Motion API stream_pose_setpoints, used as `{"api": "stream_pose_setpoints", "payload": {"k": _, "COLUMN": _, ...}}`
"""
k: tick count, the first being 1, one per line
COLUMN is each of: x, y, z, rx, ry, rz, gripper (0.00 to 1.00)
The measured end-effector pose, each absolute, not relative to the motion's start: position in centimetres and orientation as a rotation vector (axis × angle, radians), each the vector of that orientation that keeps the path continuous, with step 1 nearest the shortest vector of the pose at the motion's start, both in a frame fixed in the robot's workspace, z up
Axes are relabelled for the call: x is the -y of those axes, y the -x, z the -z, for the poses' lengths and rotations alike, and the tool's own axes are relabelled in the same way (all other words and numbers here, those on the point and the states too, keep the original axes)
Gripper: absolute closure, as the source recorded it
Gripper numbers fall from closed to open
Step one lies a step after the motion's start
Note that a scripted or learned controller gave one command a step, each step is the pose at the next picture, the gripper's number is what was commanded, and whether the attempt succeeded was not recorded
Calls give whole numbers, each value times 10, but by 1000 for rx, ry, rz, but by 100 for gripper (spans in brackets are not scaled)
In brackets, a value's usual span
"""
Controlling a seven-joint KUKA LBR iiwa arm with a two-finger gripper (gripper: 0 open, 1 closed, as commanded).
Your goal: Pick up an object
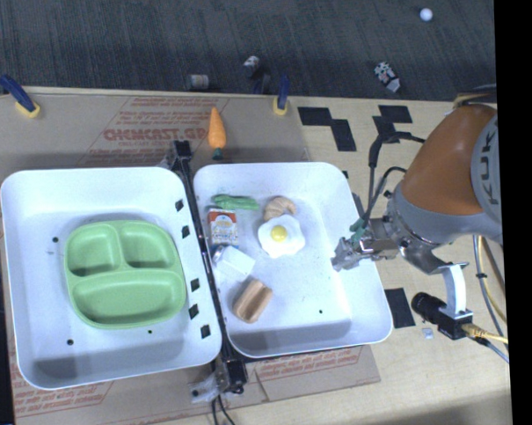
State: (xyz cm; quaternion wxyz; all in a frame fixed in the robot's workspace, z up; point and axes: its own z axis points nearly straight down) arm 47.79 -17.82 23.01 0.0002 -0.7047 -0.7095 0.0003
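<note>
The right white bin (341, 318) holds several toy foods: a fried egg (280, 237), a croissant (280, 206), a green bean pod (234, 201), a small red-and-white carton (223, 227), a white block (236, 262) and a hot dog bun (251, 299). My gripper (349, 252) hangs over the bin's right rim, to the right of the egg and apart from every object. Nothing shows between its fingers.
The left white bin (34, 349) carries a green divided plate (124, 273). An orange carrot (216, 128) lies on the cardboard behind the bins. The arm's orange band (449, 164) and cables fill the right side. A black divider (200, 254) runs between the bins.
</note>
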Motion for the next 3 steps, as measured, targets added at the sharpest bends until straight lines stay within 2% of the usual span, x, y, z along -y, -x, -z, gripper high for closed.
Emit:
{"api": "stream_pose_setpoints", "payload": {"k": 1, "x": 163, "y": -634, "z": -253, "rx": 2229, "ry": 2216, "rz": 1, "gripper": 100}}
{"api": "stream_pose_setpoints", "payload": {"k": 2, "x": 68, "y": -630, "z": -191, "rx": 2227, "ry": 2210, "rz": -3, "gripper": 100}}
{"api": "stream_pose_setpoints", "payload": {"k": 3, "x": 109, "y": -540, "z": -220, "rx": 2225, "ry": 2217, "rz": -2, "gripper": 100}}
